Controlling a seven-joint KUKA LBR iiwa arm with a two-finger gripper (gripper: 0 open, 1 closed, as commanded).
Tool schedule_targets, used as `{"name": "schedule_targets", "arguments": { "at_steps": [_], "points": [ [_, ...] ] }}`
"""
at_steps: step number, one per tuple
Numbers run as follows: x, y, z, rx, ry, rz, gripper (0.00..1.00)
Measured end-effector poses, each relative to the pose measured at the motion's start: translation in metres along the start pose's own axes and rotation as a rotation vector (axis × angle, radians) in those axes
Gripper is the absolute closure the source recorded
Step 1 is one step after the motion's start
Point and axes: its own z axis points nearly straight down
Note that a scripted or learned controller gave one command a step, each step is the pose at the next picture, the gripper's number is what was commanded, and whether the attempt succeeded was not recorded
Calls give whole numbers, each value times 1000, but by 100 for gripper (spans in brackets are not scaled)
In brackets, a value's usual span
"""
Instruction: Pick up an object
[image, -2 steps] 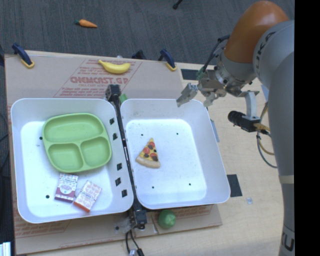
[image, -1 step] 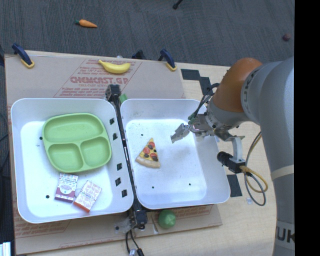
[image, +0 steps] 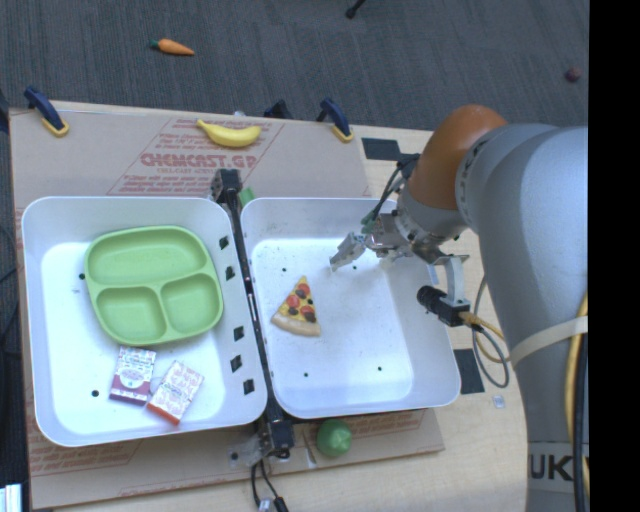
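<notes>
A toy pizza slice (image: 298, 308) lies flat in the right bin (image: 430, 370), left of its middle. My gripper (image: 343, 255) hangs over the back part of that bin, up and to the right of the slice and apart from it. Nothing shows in its grasp. In the left bin (image: 45, 400) rests a green divided plate (image: 152, 282). In front of the plate lie two small snack packets, a dark red one (image: 133, 375) and an orange-red one (image: 176, 390).
A toy banana (image: 230, 131) lies on the cardboard behind the bins. A green ball (image: 335, 437) sits at the bench's front edge below the right bin. A toy carrot (image: 173, 46) is on the floor far back. The arm's body (image: 520, 230) overhangs the right bin's right side.
</notes>
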Motion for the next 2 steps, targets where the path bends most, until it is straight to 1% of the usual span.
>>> {"name": "schedule_targets", "arguments": {
  "at_steps": [1, 2],
  "points": [
    [0, -17, -18, 0, 0, 1, 0],
    [0, -46, -16, 1, -1, 0, 0]
  ]
}}
